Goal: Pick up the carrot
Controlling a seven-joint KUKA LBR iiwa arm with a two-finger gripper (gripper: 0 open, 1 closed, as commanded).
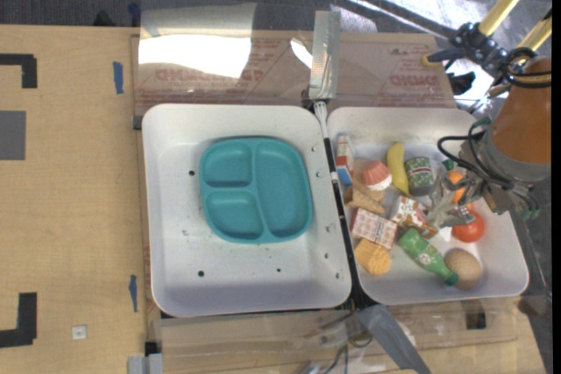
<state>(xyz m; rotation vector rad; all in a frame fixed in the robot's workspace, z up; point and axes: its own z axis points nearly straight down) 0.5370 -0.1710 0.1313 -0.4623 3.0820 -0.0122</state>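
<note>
The teal plate (257, 189) lies in the left bin (166, 276). In the right bin (513, 271), the pincer (449, 208) hangs among the toy food; the carrot (455, 179) lies just beside it at 12 o'clock. I cannot tell its finger state.

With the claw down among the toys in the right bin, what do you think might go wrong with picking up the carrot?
1. Crowding: the claw sits low in the right bin, with the tomato, the can and the green bottle packed close by, so it may well nudge or grab a neighbour instead.
2. The carrot is small, orange and partly hidden by the arm, so a grasp could slip off it.
</note>
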